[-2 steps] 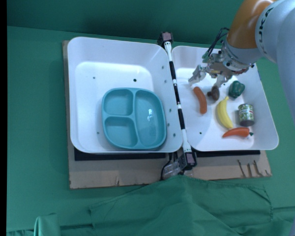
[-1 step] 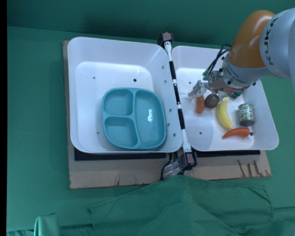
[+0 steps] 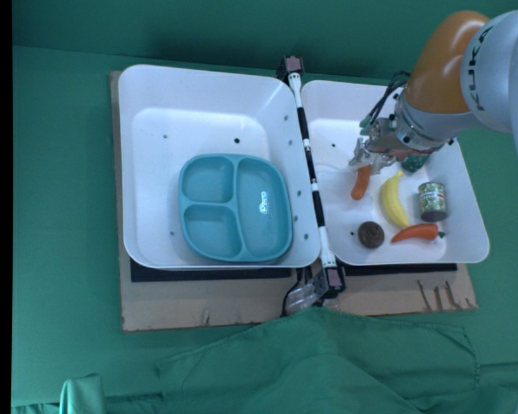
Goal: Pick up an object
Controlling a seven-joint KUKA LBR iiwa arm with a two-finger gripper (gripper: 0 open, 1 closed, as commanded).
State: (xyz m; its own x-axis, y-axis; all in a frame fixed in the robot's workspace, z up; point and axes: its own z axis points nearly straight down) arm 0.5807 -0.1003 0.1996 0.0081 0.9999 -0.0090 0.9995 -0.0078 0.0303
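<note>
My arm (image 3: 479,59), "KUKA" partly readable on the grey link, reaches over the right bin (image 3: 466,248); the left bin (image 3: 155,93) holds a teal divided plate (image 3: 235,207). Step looks like the approach. My jaws (image 3: 369,158) hang right above the small orange piece (image 3: 361,182); can't tell their state, nothing seen gripped. Banana (image 3: 394,201), jar (image 3: 432,201) with unreadable label, orange pepper (image 3: 414,233) and brown disc (image 3: 371,235) lie nearby. Next: descend, clamp.
</note>
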